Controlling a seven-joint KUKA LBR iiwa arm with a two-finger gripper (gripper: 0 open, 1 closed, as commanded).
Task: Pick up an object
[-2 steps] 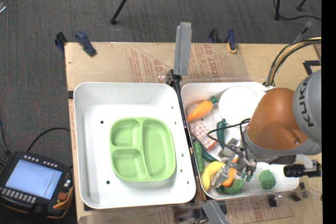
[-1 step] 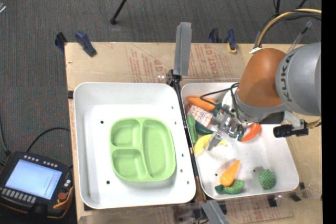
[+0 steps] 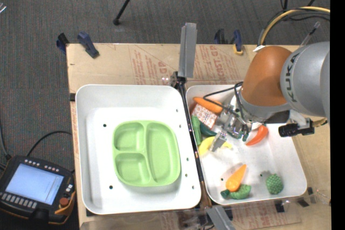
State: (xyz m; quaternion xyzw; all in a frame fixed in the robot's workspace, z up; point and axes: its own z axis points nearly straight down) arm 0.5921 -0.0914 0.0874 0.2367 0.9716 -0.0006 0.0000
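My gripper (image 3: 226, 134) hangs low over the left half of the right bin (image 3: 285, 156), under the orange band of the arm. Toys lie packed around it: an orange carrot (image 3: 209, 104) and a red-and-white box (image 3: 204, 115) to its left, a green piece (image 3: 195, 130) by the bin's left wall, and a yellow banana (image 3: 207, 146) just below-left of it. A red chili (image 3: 257, 135) lies to its right. I see nothing held in the gripper.
Near the right bin's front edge are another carrot (image 3: 236, 176), a dark green vegetable (image 3: 237, 192) and a knobbly green ball (image 3: 274, 183). The left bin (image 3: 91, 116) holds a light green divided plate (image 3: 146, 153). A teach pendant (image 3: 35, 186) lies off the bench at lower left.
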